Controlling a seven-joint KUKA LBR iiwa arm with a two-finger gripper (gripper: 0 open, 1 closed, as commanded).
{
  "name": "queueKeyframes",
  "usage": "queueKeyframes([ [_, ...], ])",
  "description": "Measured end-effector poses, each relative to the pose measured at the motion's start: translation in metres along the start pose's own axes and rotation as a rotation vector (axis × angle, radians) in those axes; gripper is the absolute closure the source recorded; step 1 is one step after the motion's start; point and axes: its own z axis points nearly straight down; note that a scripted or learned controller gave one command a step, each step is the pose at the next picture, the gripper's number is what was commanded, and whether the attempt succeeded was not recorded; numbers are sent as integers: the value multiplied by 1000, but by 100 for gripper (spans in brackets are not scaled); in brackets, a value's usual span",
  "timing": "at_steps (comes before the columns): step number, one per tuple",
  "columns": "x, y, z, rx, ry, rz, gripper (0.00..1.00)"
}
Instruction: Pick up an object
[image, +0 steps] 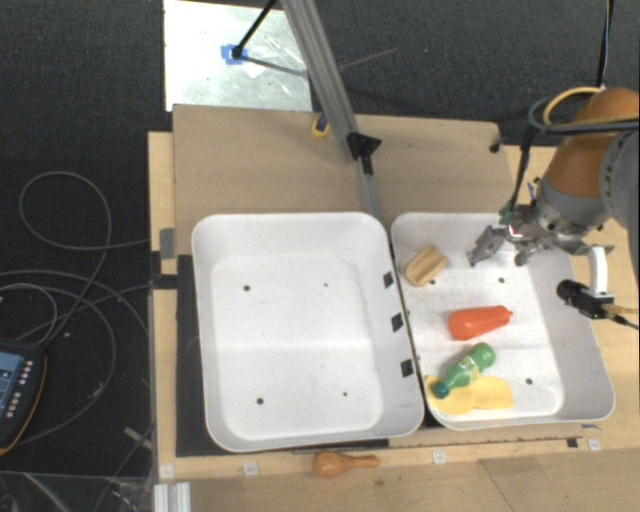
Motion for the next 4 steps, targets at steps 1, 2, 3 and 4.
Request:
queueKeyframes([
  [1,0,0,32,-1,0,-2,0],
  [2,0,2,18,-7,-2,-4,100],
  [3,3,10,-45,-12,-2,-4,100],
  [4,2,10,-111,-12,-3,-4,100],
])
